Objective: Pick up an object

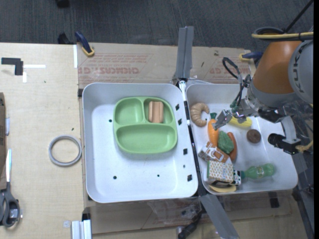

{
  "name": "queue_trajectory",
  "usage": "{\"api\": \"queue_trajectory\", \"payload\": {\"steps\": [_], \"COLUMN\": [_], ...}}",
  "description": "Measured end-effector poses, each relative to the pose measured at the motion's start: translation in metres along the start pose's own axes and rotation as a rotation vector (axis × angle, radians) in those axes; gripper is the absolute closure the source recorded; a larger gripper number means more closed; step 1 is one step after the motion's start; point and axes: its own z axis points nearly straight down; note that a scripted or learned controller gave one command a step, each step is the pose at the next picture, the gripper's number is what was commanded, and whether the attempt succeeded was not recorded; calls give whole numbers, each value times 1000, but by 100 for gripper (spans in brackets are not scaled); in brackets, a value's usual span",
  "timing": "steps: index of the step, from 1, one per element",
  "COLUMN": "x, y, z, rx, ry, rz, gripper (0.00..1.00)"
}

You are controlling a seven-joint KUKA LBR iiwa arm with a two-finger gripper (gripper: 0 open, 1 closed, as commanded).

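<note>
- Nearest the camera, the right bin point(286, 183) holds a patterned packet point(220, 172), a green bottle point(258, 172) and a carrot point(214, 134), packed close.
- Gripper point(223, 119) hovers over the carrot; its opening cannot be told. Crowding risks a snagged neighbour or a miss.
- Farther back, mirrored red cardboard print point(115, 69) is unreadable; "KU" marks the arm point(279, 66).

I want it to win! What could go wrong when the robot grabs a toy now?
The gripper hovers over a crowded pile: carrot, green vegetable and croissant lie close together, so it might pinch two or none. The carrot looks smooth and tapered and could slip. The bin wall is near and might get bumped.
</note>
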Motion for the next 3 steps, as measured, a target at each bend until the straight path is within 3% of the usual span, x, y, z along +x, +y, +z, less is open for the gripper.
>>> {"api": "queue_trajectory", "payload": {"steps": [1,2,3], "x": [9,7,64], "y": [-5,-5,48], "z": [48,38,-53], "rx": [-2,-2,-3], "ry": [0,0,-1], "rz": [37,42,121], "gripper": [0,100,100]}}
